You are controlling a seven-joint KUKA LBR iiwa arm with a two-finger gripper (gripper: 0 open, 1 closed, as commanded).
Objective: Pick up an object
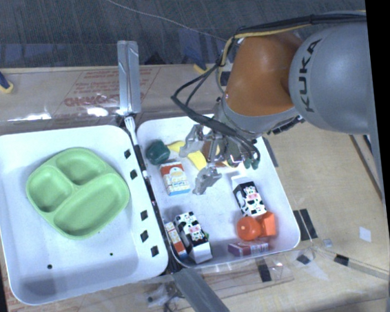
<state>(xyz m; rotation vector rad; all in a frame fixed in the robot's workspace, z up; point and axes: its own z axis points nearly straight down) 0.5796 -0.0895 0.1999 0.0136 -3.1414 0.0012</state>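
Arm over R bin, gripper above the clutter, nothing seen between its fingers.

The gripper (208, 163) hung in the upper middle of the right bin (284, 208), below the orange band (263, 75) on the arm (333, 82); whether the fingers stood wide or narrow could not be told (metal parts and cables overlapped there). A yellow object (195, 160) lay just beside it at 9 o'clock, partly covered. Further out at 9 o'clock sat a small orange-and-white carton (175, 177), w/ a dark green object (157, 151) at 10 o'clock. At 4 o'clock lay a black-and-white cow-print carton (250, 199), an orange ball (248, 228) and an orange block (267, 224) below it. A second cow-print carton (191, 232) lay at 7 o'clock. The left bin (8, 227) held a green divided plate (77, 192).
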